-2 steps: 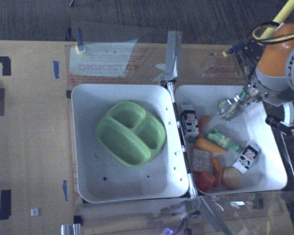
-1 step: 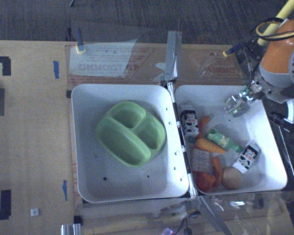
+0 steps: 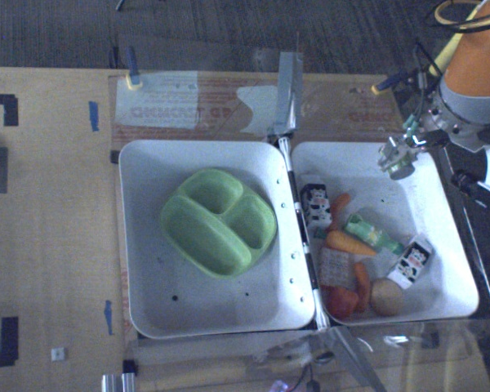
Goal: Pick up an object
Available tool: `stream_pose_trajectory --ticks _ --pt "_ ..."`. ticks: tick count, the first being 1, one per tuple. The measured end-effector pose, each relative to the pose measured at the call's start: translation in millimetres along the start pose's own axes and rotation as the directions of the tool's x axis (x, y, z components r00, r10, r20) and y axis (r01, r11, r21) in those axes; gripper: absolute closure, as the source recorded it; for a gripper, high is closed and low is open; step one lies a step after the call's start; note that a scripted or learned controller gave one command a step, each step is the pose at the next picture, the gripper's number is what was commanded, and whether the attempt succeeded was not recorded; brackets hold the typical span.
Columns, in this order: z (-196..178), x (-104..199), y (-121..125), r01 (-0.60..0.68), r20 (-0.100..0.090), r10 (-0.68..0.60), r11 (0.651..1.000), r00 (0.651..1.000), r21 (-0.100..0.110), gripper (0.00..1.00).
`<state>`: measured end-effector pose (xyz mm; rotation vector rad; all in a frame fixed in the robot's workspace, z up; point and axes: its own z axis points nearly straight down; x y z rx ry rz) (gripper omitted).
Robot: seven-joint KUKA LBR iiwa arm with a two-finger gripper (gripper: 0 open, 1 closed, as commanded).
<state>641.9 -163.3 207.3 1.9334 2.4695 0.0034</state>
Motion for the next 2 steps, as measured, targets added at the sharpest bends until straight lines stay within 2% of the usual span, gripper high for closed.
stream_pose_trajectory --ticks 1,2 --pt "-46 -17 -27 0.132 0.001 -0.132 0.991 0.991 -0.001 1.0" --pt "-45 45 -60 0.009 -0.003 -0.009 1.0 1.0 0.005 1.0"
